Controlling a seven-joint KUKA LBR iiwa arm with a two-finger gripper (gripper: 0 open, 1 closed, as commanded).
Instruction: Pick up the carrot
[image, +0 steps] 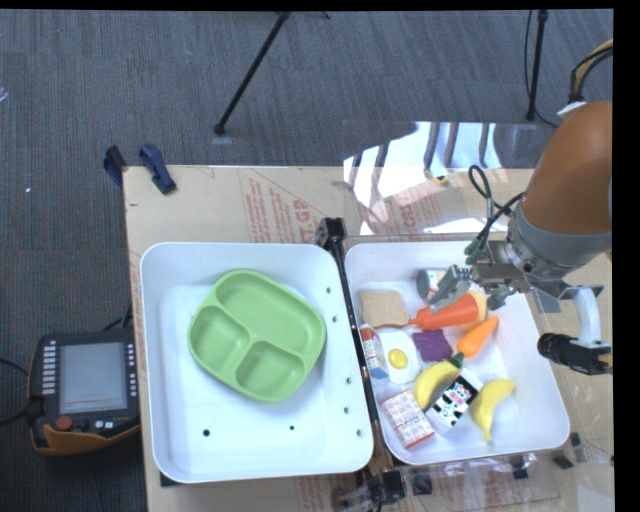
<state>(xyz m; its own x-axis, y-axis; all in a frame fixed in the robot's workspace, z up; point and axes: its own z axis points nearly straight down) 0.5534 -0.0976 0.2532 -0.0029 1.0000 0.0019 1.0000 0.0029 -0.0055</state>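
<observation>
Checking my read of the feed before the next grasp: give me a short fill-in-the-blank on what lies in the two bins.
The green divided plate lies in the ____ bin.
Number of bananas in the right bin: ____.
The gripper is at the upper of two ____ carrots.
The fried egg lies just below the slice of ____.

Missing words: left; two; orange; bread

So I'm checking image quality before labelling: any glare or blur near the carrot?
Camera view: bright glare streaks the bench behind the right bin; both white bins look nearly washed out; the carrot at the gripper is evenly lit and fairly sharp, with soft shadows.
</observation>
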